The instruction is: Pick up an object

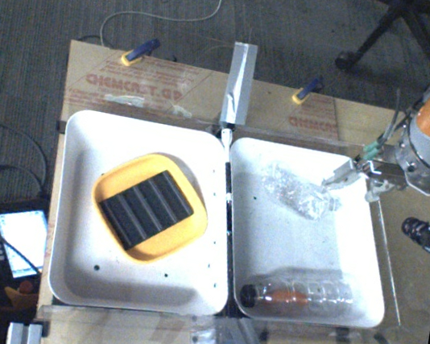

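My gripper (354,185) hangs over the far right corner of the right bin (376,259), below the arm's orange band. It is open, with nothing between its fingers. One fingertip (335,179) sits just right of a crumpled clear plastic wrapper (297,192) in the far half of that bin. A clear plastic bottle (298,293) with a dark cap and some reddish content lies on its side along the bin's near wall. In the left bin (74,184) rests a yellow rounded block with a black ribbed top (149,207).
A grey upright post (239,81) stands behind the seam between the bins. Two blue-and-yellow clamps (139,52) (308,89) hold the cardboard backing. Cables and a tablet (12,235) lie on the floor to the left.
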### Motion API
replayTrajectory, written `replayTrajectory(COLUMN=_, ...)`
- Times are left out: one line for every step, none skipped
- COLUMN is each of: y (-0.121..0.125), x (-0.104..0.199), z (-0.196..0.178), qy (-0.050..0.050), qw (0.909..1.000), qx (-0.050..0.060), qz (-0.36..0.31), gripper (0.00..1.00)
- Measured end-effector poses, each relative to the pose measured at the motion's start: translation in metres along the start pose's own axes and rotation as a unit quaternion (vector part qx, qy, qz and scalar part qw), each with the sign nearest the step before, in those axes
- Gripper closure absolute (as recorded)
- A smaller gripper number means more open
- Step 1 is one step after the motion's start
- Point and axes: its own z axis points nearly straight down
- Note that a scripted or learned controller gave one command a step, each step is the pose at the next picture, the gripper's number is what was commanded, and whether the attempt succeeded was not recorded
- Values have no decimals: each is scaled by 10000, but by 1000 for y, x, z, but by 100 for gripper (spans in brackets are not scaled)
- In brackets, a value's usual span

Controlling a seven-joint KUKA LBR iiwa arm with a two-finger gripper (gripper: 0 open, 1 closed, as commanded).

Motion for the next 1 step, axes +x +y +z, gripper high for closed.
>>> replayTrajectory(y=23, x=27, z=164, qy=-6, qw=9999, qx=-13, qz=109, gripper=0)
